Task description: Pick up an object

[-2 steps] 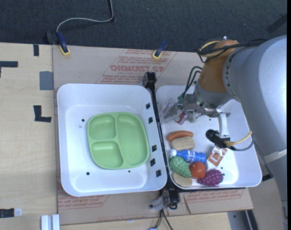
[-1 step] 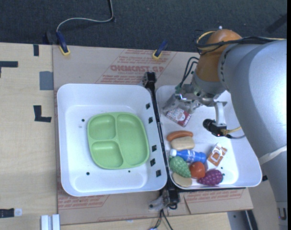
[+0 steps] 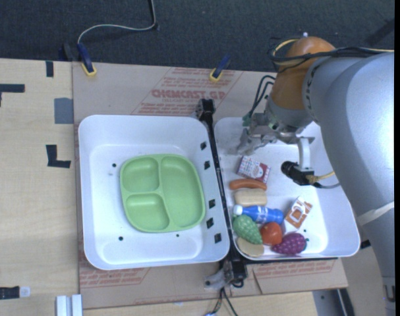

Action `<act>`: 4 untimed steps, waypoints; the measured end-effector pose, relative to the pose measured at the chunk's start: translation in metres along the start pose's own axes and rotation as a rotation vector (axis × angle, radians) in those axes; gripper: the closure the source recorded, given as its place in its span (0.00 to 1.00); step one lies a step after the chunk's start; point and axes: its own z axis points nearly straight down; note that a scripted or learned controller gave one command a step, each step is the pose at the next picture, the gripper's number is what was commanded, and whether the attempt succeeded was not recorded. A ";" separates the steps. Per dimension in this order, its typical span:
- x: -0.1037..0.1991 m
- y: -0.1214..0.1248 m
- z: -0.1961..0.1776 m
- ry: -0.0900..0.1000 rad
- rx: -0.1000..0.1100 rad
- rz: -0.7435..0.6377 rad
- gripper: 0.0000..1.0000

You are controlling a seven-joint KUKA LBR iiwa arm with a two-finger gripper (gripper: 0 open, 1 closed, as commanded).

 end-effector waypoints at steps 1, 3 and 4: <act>-0.032 -0.072 -0.041 0.001 0.003 0.002 1.00; -0.025 -0.077 0.005 -0.007 -0.011 0.004 0.00; -0.008 0.010 0.011 0.002 0.000 -0.001 0.00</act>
